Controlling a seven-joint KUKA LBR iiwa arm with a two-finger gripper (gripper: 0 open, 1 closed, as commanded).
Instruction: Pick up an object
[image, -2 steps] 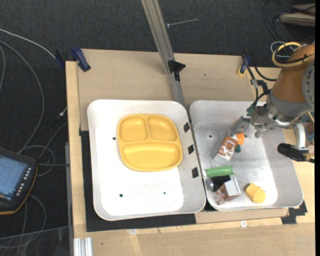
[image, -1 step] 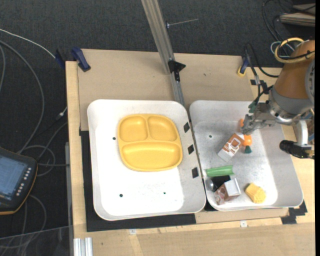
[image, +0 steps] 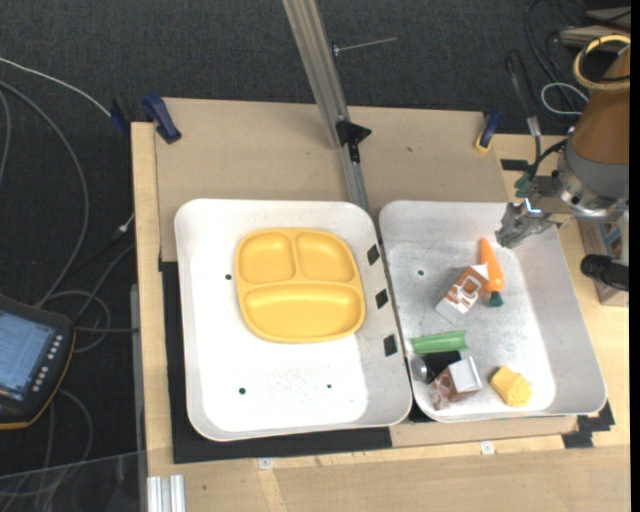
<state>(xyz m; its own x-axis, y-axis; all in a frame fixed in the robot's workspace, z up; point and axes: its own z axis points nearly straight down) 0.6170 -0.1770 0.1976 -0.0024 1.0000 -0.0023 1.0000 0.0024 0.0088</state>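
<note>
**Two white bins, one arm poised at the far edge of the right one**

Two shallow white bins sit side by side on a wooden bench (image: 300, 130), and we look down on them at a slant. The left bin (image: 200, 380) holds a yellow divided plate (image: 299, 283) with three compartments, lying flat in its far half.

The right bin (image: 560, 330) holds a scatter of small things. An orange carrot (image: 489, 264) with a green tip lies towards the far right. Just beside it, touching or nearly so, is a small toy house (image: 464, 291) in white and red-brown. Nearer to us lies a green bar (image: 438, 342), and beside that a dark object (image: 436, 366) we cannot identify. A second small boxy block (image: 460, 381), brown and white, sits at the near edge, and a yellow piece like corn (image: 511, 385) rests to its right.

The arm (image: 600, 140) comes in from the right, its orange band visible above the grey wrist. The gripper (image: 512, 228) hangs over the far right part of the right bin, just beyond the carrot's far end. We cannot tell whether it touches the carrot. We see nothing between its fingers, and how far they are spread is too small and blurred for us to tell.
</note>
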